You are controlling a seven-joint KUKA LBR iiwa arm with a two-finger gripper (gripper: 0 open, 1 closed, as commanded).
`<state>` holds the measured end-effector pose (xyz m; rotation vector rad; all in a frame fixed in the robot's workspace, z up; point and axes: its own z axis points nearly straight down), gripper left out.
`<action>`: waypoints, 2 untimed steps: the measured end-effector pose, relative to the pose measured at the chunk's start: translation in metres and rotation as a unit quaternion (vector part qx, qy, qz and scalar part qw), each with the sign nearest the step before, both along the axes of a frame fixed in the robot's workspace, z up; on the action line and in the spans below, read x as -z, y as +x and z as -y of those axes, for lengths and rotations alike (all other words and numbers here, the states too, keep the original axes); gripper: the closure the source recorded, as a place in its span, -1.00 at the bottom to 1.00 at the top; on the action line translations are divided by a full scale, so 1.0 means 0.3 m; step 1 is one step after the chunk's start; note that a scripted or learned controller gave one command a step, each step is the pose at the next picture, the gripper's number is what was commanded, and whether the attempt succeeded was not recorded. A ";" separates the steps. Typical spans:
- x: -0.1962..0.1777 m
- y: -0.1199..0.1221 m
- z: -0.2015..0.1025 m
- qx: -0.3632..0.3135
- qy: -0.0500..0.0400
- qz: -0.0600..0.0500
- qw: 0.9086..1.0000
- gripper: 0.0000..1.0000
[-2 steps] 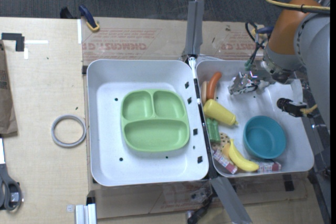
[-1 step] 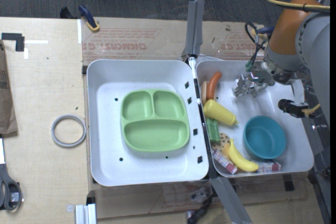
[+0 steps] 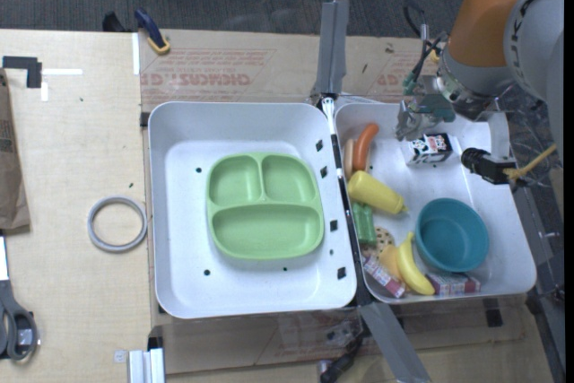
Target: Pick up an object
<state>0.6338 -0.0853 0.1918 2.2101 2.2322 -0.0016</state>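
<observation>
My gripper (image 3: 414, 123) hangs over the far part of the right bin (image 3: 502, 193), under the grey arm with its orange band. Just in front of it and to the right, a small black-and-white carton (image 3: 430, 148) lies on the bin floor, very close to the gripper. To the gripper's left an orange carrot (image 3: 363, 146) lies by the bin's left wall. A yellow bottle-shaped toy (image 3: 377, 193), a teal bowl (image 3: 452, 234) and a banana (image 3: 411, 266) lie nearer the front. Nothing shows held in the gripper.
The left bin (image 3: 170, 193) holds a green divided plate (image 3: 265, 205). A green item (image 3: 363, 224) and small packets (image 3: 384, 278) sit along the right bin's left and front edges. On the bench to the left lie a grey ring (image 3: 117, 222) and scissors (image 3: 18, 329).
</observation>
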 end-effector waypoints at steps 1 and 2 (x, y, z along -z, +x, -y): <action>0.225 -0.359 0.150 -0.052 0.001 -0.001 0.999 1.00; 0.002 -0.423 -0.021 -0.047 0.000 0.000 0.999 1.00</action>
